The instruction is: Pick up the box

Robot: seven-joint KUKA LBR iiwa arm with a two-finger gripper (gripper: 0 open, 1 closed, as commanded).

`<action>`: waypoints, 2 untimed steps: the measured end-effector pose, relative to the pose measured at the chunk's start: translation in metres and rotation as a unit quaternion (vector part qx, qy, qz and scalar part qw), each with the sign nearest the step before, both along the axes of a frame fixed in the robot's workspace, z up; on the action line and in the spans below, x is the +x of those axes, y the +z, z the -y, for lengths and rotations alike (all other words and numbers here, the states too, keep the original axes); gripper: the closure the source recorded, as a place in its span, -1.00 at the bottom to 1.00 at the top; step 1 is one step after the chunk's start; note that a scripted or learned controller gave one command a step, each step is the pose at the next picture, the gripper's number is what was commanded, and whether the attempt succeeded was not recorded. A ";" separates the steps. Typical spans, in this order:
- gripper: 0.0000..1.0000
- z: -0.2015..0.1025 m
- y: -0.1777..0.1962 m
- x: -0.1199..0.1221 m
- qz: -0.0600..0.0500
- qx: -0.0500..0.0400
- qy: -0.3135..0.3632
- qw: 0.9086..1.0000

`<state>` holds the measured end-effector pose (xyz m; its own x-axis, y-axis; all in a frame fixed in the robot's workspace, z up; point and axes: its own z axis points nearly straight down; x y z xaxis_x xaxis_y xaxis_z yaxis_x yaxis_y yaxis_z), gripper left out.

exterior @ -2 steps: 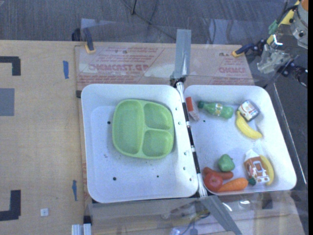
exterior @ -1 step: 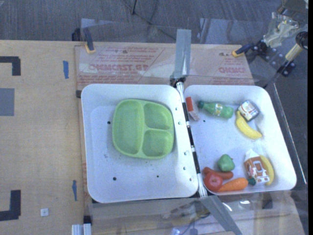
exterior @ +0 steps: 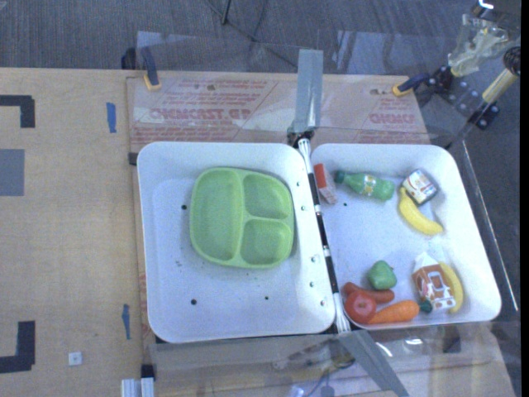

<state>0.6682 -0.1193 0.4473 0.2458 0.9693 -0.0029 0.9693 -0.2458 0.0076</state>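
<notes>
Three box-like things lie in the right bin (exterior: 471, 222). A small brown and white box (exterior: 420, 186) rests near the back right, touching the top of a yellow banana (exterior: 419, 216). An orange and white carton (exterior: 431, 284) lies at the front right, against a second banana (exterior: 451, 283). A narrow red and white box (exterior: 325, 185) sits against the bin's left wall.
The right bin also holds a green bottle (exterior: 366, 185), a green pepper (exterior: 381, 275), a tomato (exterior: 361, 304) and a carrot (exterior: 396, 312). A green divided plate (exterior: 243, 217) lies in the left bin (exterior: 165, 296). Clamps and pale hardware (exterior: 478, 48) stand beyond the back right corner.
</notes>
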 end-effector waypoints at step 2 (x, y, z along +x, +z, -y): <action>1.00 -0.003 0.023 0.002 0.005 -0.003 0.003 1.000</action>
<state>0.6703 -0.1163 0.4700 0.2392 0.9710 -0.0068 0.9708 -0.2390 0.0187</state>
